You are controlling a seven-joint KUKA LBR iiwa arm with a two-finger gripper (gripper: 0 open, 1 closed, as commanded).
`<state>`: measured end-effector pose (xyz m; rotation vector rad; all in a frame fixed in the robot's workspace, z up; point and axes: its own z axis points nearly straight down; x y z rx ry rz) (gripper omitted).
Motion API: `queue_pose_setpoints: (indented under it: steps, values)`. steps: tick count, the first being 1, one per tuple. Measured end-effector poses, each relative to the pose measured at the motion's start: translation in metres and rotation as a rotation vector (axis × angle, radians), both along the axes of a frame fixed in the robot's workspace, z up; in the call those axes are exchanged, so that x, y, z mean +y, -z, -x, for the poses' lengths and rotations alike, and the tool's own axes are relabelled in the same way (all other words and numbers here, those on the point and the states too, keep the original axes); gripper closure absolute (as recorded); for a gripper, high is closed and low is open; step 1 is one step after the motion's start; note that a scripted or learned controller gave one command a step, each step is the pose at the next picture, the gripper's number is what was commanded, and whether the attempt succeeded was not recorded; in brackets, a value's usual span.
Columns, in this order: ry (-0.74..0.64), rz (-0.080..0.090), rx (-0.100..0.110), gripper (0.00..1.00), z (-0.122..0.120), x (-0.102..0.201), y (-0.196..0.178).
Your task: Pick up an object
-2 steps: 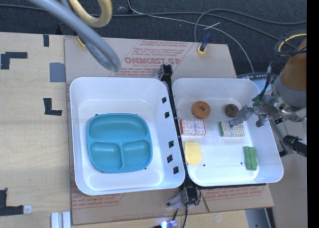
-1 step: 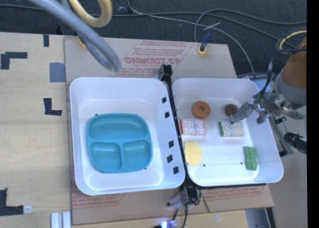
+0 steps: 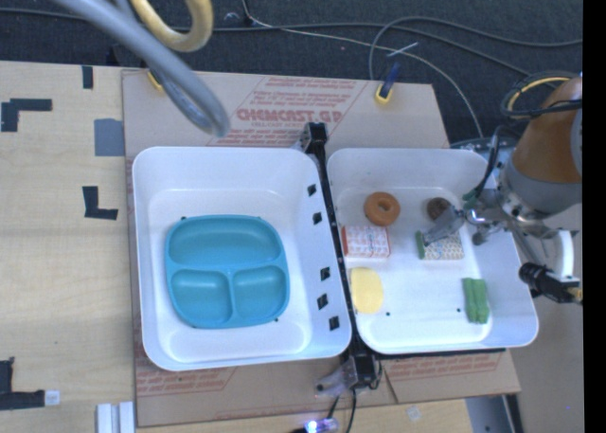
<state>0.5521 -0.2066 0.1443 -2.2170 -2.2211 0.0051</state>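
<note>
The right bin [image 3: 492, 327] holds several small things. A brown ring-shaped doughnut [image 3: 383, 207] lies near its back left, with a small dark brown lump [image 3: 437, 207] to its right. A pink and white block [image 3: 365, 242] and a yellow piece [image 3: 366, 290] lie along the left wall. A green stick [image 3: 475, 299] sits at the front right. My gripper [image 3: 439, 230] reaches in from the right and hangs low over a pale speckled piece [image 3: 445, 249] with a green edge, partly covering it. I cannot tell whether it touches that piece.
The left bin [image 3: 151, 175] holds a blue divided plate [image 3: 227, 267]. The arm's grey and orange wrist [image 3: 544, 161] stands over the right bin's right rim. Grey and yellow hoses [image 3: 161, 5] cross the upper left, and cables lie behind the bins.
</note>
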Motion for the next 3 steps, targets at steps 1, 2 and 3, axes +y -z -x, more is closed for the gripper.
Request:
queue_pose_setpoints:
  steps: [1, 2, 3]
  values:
    - [0.000, 0.000, 0.000, 0.00, 0.001, 0.001, 0.054]
    - [-0.001, -0.001, -0.002, 1.00, 0.000, 0.002, 0.041]
    - [0.000, 0.001, -0.007, 1.00, 0.000, 0.008, -0.020]
